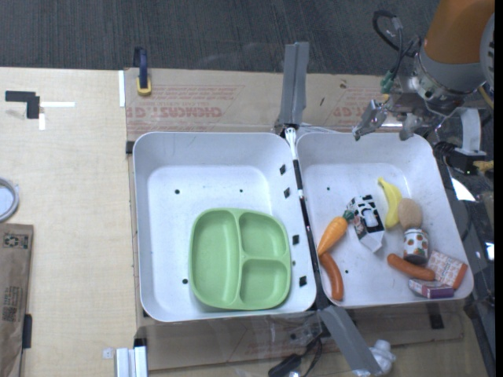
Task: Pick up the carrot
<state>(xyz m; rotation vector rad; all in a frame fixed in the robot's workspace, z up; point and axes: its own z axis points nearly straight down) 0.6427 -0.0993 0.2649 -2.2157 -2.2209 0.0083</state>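
Carrot (pixel 333 233) lies in the right bin (pixel 440 181), close to that bin's left wall, slanting with its green top up and to the right and its orange tip pointing down toward the left.

Largest on the bench are the two white bins. The left bin (pixel 157 179) holds a green divided plate (pixel 240 258) with three compartments, set toward its near right corner. The arm (pixel 460 30) reaches in at the upper right, its orange band above the wrist, and the gripper (pixel 385 122) hangs over the far rim of the right bin, well apart from the carrot; its two fingers stand spread apart with nothing between them.

Around the carrot: a black-and-white packet (pixel 366 217) sits just beside its leafy top, on the right. An orange-red sausage (pixel 333 277) lies near its tip, toward the near wall. Further right are a yellow banana (pixel 389 200), a tan round thing (pixel 409 211) touching the banana, a small printed can (pixel 416 244), a second sausage (pixel 410 267) and a pink carton (pixel 442 276) in the near right corner. Nothing lies on top of the carrot.
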